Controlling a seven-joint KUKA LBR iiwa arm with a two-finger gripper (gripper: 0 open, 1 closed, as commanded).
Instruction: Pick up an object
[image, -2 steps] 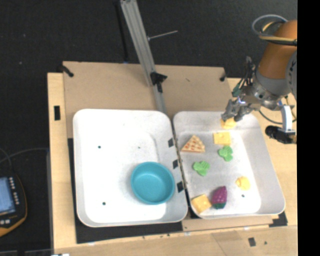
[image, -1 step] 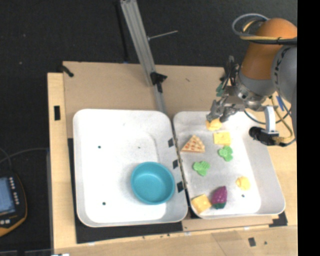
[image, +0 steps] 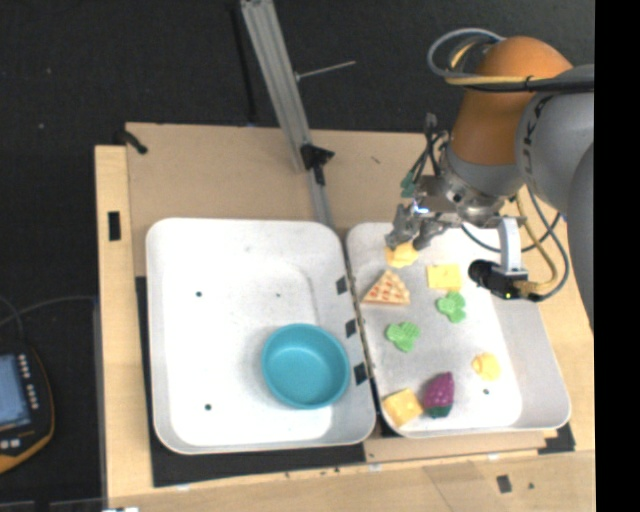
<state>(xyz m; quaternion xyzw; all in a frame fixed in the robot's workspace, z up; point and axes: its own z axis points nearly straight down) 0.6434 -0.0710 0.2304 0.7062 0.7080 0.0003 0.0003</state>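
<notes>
We take the right bin as our landmark and go from left to right. To its left, just beside it, stands the left bin, and a blue bowl rests in the corner of that bin nearest to the landmark. Both bins lie on the surface.

Inside the right bin, near its left wall, we see an orange-and-yellow wedge, and toward its front corner a yellow block with a purple piece touching or almost touching it. Near the middle of the bin lie two green pieces, then a flat yellow square, and further right a small yellow piece.

At the back left corner of the right bin lies a small yellow object. The jaws hang directly over it, very near or touching. We judge that this is the thing to pick. It looks small, rounded and bright yellow, partly covered by the fingers. We cannot tell if the jaws are wide or narrow, because the wrist hides them.

As we judge it, the approach is done, but the grasp is not confirmed. The object seems to rest in the bin, so closing and lifting are left.
</notes>
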